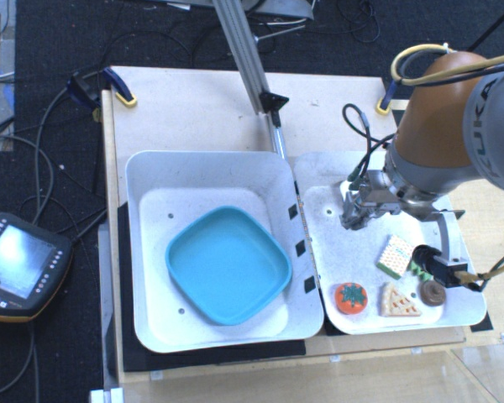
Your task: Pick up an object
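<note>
Two-finger gripper (355,217) hangs over right white bin (319,170); jaw state unclear. Small round red-orange toy tomato (350,297) looks light, rigid, smooth. Pinch across its middle.

Legible text, 1 item: grey letters "UK" (cut off by the frame edge) on the arm (487,124) casing. Nothing else readable.
</note>
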